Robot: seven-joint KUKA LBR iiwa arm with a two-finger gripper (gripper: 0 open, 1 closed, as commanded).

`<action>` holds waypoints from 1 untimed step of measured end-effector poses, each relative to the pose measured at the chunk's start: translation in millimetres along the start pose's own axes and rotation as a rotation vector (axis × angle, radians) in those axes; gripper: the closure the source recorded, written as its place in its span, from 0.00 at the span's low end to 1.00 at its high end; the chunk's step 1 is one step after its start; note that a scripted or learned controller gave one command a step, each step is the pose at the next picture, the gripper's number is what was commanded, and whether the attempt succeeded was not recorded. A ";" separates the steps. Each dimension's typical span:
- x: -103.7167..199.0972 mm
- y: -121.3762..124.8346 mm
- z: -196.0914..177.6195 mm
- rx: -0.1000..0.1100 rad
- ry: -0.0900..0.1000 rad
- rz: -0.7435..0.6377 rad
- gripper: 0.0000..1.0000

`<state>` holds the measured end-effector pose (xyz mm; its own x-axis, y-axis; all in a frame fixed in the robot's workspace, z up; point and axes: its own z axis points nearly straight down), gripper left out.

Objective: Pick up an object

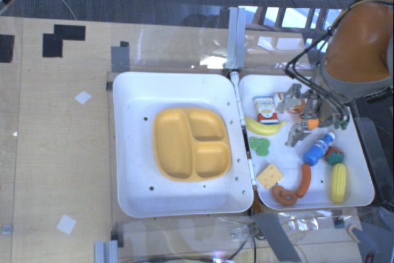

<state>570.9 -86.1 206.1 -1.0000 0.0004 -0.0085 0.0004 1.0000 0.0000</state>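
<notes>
My gripper (293, 117) hangs low over the right bin (363, 197), near its upper middle. It is open, its two grey fingers (298, 134) spread apart with only white bin floor between the tips. A small orange object (312, 124) lies right beside the gripper's body, partly hidden by it. To the left of the fingers are a red and white carton (265, 108) and a yellow banana (263, 127). A blue bottle (316, 150) lies just below and to the right of the lower finger.
The right bin also holds a green piece (259, 145), a cheese wedge (269, 176), a sausage (303, 180), a brown ring (284, 196), a corn cob (338, 182) and a green and red item (335, 157). A yellow divided plate (191, 143) sits in the left bin (132, 188).
</notes>
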 end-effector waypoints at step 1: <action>16.8 -25.5 95.2 -0.001 0.009 0.026 0.00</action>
<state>554.9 -111.5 110.7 -0.9997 0.0261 0.0005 0.0261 0.9997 0.0009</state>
